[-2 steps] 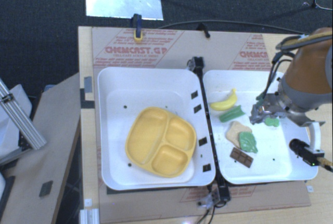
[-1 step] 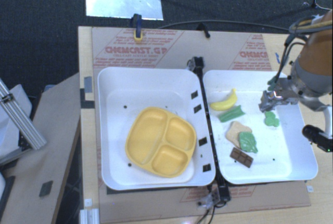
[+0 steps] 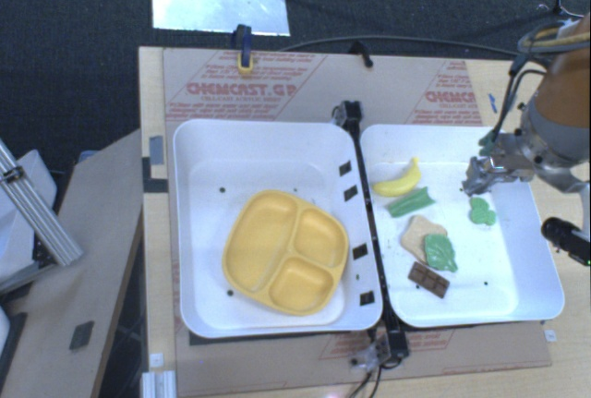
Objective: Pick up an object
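Observation:
The right bin (image 3: pixel 517 295) holds several small items: a yellow banana (image 3: pixel 399 180), a green pod (image 3: pixel 410 201), a tan slice (image 3: pixel 420 235) with a green leafy piece (image 3: pixel 440 251) on it, a brown chocolate bar (image 3: pixel 428 279) and a green broccoli-like piece (image 3: pixel 481 212). My gripper (image 3: pixel 480 178) hangs over the right bin's far right part, just above and beside the broccoli-like piece. I see nothing between its fingers, and their spacing is unclear.
The left bin (image 3: pixel 203 156) holds a yellow divided tray (image 3: pixel 286 250). A black divider with clips (image 3: pixel 362 230) runs between the bins. The arm's orange-banded wrist (image 3: pixel 561 82) looms over the right bin's far right edge. Aluminium profile (image 3: pixel 32 211) lies at the far left.

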Tool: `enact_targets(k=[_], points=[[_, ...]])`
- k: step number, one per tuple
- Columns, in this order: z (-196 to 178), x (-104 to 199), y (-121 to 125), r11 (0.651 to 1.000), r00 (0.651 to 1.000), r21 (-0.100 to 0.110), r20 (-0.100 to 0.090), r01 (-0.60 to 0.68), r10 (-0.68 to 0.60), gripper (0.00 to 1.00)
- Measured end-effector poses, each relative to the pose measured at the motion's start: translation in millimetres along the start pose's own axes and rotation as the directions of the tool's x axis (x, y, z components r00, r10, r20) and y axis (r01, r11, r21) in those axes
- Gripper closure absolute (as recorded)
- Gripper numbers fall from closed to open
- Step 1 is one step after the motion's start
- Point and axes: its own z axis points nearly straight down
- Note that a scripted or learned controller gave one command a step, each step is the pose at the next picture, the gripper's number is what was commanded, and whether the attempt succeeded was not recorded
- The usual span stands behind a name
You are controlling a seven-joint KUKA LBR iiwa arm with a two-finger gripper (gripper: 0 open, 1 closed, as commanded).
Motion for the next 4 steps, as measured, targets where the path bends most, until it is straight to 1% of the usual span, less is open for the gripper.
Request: enact_targets(k=[1,2,3,4], points=[[12,57,10,1.000,1.000,0.003,-0.002,0.005,-0.005,1.00],[30,109,7,1.000,1.000,0.004,-0.003,0.004,-0.004,1.00],[26,160,0,1.000,1.000,0.003,-0.002,0.005,-0.005,1.00],[46,212,5,1.000,1.000,0.004,-0.002,0.005,-0.005,1.00]])
